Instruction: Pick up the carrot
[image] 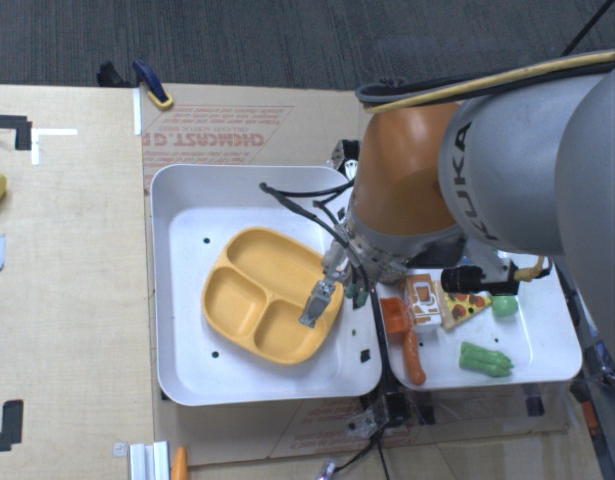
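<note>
Carrot [413, 359]: right bin [547, 363], left edge, long axis running near-to-far, just beside orange block [394, 315]. Hand [322, 301]: over yellow tray [267, 298] in left bin [177, 298], nothing seen between fingers; open or closed, cannot tell

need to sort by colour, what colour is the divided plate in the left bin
Yellow-orange; the divided plate shows plainly in the camera view.

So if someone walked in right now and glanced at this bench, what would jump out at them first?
The bulky grey arm with its orange band dominates, reaching in from the right over both white bins. Below it, a yellow three-compartment plastic plate sits in the left white bin, with the gripper over the plate's right edge. The slim orange carrot lies untouched in the right bin's near-left corner, beside a green toy vegetable.
</note>
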Available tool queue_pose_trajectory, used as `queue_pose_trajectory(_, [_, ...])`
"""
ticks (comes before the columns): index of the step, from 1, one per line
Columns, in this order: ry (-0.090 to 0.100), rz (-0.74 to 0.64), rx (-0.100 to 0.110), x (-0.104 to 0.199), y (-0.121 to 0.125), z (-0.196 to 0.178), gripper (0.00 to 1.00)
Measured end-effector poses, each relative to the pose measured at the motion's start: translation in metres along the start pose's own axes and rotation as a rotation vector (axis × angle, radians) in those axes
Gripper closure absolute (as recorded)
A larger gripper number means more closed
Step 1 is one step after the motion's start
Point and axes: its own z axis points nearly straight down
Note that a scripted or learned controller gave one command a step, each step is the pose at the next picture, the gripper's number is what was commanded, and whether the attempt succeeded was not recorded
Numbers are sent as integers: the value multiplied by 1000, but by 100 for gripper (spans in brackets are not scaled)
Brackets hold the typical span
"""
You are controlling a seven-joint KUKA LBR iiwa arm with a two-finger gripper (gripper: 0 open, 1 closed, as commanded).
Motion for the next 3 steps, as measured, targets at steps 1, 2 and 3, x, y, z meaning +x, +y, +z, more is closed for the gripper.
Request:
queue_pose_trajectory(1, [-1,84,0,-7,8,96,0])
queue_pose_trajectory(2, [-4,80,-4,-9,10,85,100])
queue_pose_trajectory(3, [0,457,2,2,45,-22,100])
